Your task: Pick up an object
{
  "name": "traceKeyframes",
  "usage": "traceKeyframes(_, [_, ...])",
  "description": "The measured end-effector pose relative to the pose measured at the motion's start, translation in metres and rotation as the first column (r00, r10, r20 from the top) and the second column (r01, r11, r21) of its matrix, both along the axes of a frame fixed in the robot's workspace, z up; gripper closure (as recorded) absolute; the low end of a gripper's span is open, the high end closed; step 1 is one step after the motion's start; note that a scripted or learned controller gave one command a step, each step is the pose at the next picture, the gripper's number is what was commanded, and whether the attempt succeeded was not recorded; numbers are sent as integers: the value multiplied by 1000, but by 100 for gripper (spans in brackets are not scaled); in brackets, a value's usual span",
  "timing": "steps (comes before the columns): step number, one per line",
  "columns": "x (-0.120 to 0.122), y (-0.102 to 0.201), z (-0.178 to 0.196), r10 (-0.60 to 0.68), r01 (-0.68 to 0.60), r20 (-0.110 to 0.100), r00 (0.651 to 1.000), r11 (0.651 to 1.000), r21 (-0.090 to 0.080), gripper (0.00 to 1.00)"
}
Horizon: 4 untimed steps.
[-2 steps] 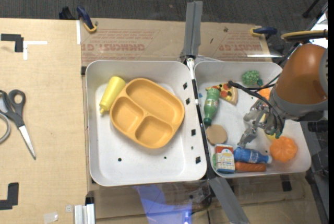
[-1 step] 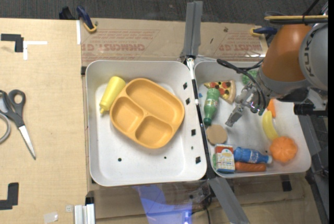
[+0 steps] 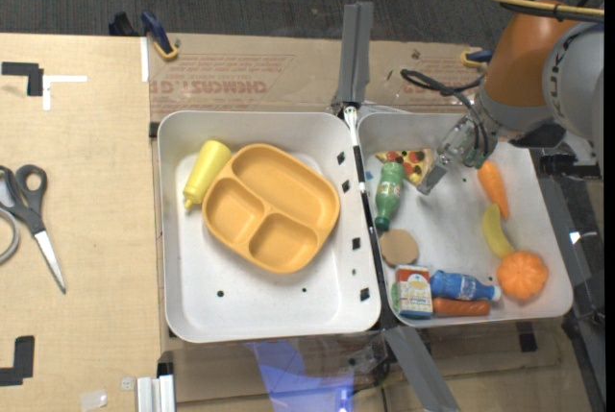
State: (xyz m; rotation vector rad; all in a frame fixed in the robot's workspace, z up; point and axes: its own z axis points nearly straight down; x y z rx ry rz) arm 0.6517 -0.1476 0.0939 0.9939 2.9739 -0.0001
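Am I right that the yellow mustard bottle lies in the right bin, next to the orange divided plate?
Not quite. The camera view shows the yellow mustard bottle in the left bin, not the right one. The rest holds: it lies next to the orange divided plate, against the plate's left edge.

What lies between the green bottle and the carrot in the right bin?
In the camera view, the gripper hangs between the green bottle and the carrot, over bare bin floor.
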Motion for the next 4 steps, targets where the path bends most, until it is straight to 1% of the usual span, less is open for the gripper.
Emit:
traceKeyframes(1, [-50, -25, -1, 36, -36, -3, 999, 999, 0, 0])
traceKeyframes(2, [-2, -30, 0, 115, -115, -3, 993, 993, 0, 0])
traceKeyframes(3, [-23, -56, 0, 112, -112, -1, 994, 994, 0, 0])
traceKeyframes(4, [-22, -55, 11, 114, -114, 4, 993, 993, -4, 100])
